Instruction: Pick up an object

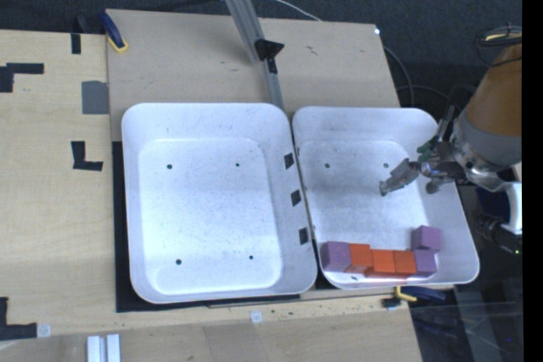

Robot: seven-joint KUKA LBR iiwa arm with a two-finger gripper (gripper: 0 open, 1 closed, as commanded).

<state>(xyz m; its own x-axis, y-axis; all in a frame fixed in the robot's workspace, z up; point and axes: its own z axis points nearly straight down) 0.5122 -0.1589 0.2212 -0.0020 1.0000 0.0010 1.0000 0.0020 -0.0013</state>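
1. Nearest you, along the near wall of the right bin (441, 127), sits a row of blocks: a purple block (337, 254) at the left, orange blocks (383, 261) in the middle, and more purple blocks (426, 248) stacked at the right end.
2. Your pincer (397, 179) hangs over the right bin's floor, farther back than the row and well apart from it; nothing sits between its tips, and I cannot tell whether it is spread or closed.
3. Going outward, the left bin (204, 199) lies beyond the shared rim.
4. Risk, as I judge it: the blocks are packed touching each other and pressed against the bin wall, so a descent there could land on a block top, jam against the wall, or shove the row instead of closing around one piece.
5. Pose: the arm (496, 119) enters from the right, its wrist angled leftward and down over the bin's right rim.
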